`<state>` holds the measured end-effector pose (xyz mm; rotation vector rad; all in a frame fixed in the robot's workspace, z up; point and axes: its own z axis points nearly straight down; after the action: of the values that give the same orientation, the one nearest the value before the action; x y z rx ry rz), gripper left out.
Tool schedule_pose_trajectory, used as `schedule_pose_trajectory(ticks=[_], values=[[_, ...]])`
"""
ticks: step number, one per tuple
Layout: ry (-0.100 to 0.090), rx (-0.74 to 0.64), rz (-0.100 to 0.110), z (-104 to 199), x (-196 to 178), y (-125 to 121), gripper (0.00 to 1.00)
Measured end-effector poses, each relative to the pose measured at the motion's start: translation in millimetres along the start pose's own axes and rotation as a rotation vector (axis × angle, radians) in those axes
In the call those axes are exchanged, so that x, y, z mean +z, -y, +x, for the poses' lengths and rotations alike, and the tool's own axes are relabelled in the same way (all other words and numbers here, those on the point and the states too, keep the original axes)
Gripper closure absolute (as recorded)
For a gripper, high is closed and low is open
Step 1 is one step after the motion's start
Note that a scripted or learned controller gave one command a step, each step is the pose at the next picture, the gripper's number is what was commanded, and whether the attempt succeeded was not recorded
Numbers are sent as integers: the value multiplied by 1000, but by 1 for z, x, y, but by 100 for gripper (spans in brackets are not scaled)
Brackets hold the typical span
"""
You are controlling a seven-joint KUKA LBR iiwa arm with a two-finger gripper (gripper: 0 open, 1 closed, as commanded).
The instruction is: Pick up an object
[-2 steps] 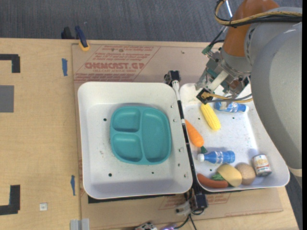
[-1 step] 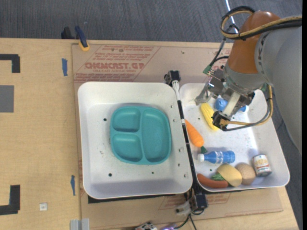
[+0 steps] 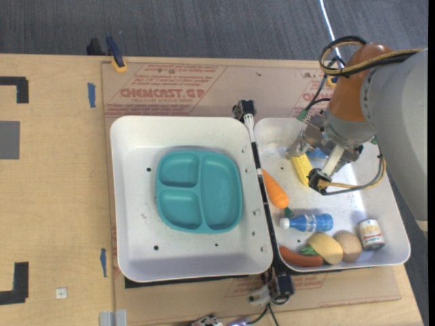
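Two shallow white plastic bins sit side by side at mid-frame: the left bin [image 3: 129, 202] holds a teal three-compartment plastic plate [image 3: 199, 190], and the right bin [image 3: 397, 240] holds the small pickable items. The grey arm with its orange band [image 3: 353, 94] reaches in from the right, and its two-finger gripper [image 3: 309, 156] is down in the upper part of the right bin, right at the yellow toy corn cob [image 3: 300, 169].

I cannot tell whether the fingers are spread or closed, nor whether the corn is between them; it seems to lie on the bin floor.

Risks, as I judge them: the corn is rounded and lies at a slant, so closing fingers could roll it or squeeze it out sideways. The loose black cable [image 3: 346, 185] looping below the wrist could snag or drag on nearby items. The orange toy carrot [image 3: 276, 190] just lower left of the corn could be nudged. Lower in the bin, the clear bottle with a blue label [image 3: 309, 223], yellow lemon-like toy [image 3: 326, 248], tan egg-shaped toy [image 3: 349, 244] and small labelled can [image 3: 370, 233] lie well apart from the gripper.

Readable writing: red print on the cardboard sheet [image 3: 163, 92], apparently "CHEMCAST GP". The can's label is too small to read.
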<state>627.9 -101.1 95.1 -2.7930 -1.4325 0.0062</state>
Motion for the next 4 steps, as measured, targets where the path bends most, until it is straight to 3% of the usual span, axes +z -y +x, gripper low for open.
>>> schedule_pose_trajectory(ticks=[1, 2, 3, 4], values=[[-2, -2, -1, 2, -11, 0, 100], [-2, 263, 0, 3, -89, 68, 100], [-2, 262, 0, 3, -89, 68, 0], [-1, 90, 0, 44, -89, 120, 0]])
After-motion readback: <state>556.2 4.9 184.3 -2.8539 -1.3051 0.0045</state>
